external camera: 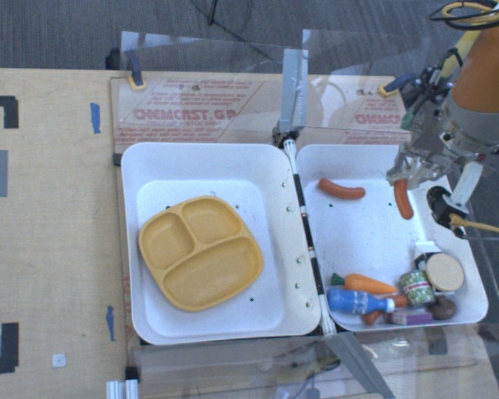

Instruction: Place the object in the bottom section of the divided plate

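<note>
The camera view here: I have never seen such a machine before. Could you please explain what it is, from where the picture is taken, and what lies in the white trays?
The grey and orange machine at the right is a robot arm. At its end sits the pincer, the part that grasps things. A sausage hangs right at it, but the picture does not let me tell if it is really gripped.

The one camera looks down at a slant on a bench with two white bins side by side. The left bin holds a yellow divided plate with three sections, all bare. The right bin holds another sausage and, in its near corner, a heap of small things: a toy carrot, a blue bottle, a small can and a round disc.
</note>
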Action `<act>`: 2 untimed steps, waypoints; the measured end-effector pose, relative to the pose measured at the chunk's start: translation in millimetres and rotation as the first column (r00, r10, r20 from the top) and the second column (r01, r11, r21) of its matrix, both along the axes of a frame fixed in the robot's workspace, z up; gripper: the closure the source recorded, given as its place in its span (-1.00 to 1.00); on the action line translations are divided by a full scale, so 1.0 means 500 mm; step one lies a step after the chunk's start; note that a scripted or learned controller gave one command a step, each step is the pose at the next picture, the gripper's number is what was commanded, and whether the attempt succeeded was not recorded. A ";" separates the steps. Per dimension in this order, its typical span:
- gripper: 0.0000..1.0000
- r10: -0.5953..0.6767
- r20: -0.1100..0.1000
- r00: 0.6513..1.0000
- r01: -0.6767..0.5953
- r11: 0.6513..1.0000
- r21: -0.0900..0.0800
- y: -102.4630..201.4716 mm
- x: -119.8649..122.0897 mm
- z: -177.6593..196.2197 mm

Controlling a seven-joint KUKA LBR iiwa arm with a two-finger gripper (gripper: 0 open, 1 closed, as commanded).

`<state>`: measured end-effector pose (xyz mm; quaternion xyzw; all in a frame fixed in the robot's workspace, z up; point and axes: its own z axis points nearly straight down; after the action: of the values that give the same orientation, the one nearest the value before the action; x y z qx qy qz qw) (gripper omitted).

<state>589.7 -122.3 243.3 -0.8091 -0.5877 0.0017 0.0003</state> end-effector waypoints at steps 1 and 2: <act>1.00 0.082 0.000 0.997 -0.082 0.997 0.003 0.101 0.011 -0.120; 1.00 0.116 -0.001 0.993 -0.116 0.993 0.003 0.221 -0.070 -0.050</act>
<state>554.9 -11.8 218.1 -0.7735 -0.6338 0.0015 0.0017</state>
